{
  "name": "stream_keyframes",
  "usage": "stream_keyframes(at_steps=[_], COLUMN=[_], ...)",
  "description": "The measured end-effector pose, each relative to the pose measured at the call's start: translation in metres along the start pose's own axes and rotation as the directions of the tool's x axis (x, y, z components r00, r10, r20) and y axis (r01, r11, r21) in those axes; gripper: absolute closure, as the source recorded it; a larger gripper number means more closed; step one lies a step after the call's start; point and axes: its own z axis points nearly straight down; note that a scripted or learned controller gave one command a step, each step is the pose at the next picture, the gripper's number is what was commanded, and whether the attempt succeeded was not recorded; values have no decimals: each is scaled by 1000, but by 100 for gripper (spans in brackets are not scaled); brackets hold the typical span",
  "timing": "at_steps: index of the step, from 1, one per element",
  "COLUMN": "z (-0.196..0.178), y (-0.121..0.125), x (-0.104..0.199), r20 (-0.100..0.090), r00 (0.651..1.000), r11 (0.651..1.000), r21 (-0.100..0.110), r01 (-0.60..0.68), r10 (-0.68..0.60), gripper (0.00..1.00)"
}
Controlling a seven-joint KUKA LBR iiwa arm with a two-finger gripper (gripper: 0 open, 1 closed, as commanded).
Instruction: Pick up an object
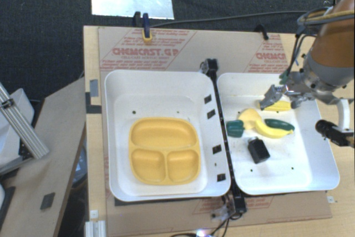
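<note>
- Lying in the right bin (321, 175), toward its left half: a cluster of small objects, candidates for picking.
- Resting near the middle: a yellow banana-like piece (265, 126), curving, with a dark green strip (279, 125) lying across its right end.
- Sitting just left of it, touching or nearly so: a dark green chunk (235, 129) near the bin's left wall.
- Lying below the cluster, slightly apart: a small black block (258, 150), tilting diagonally.
- Lying at the upper edge of the cluster: a smaller yellow piece (280, 106), partly hiding under the claw (275, 98).
</note>
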Motion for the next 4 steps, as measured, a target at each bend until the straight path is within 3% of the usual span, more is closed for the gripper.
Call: stream_keyframes(at_steps=[1, 3, 4], z=[-7, 114, 150], y=[2, -9, -7], x=[0, -1, -7], r20=[1, 0, 12], r00=[1000, 1000, 1000], r11=[1000, 1000, 1000], r21=[-12, -6, -19], r01=[2, 0, -6], r10=[-2, 0, 6], gripper=[0, 0, 0])
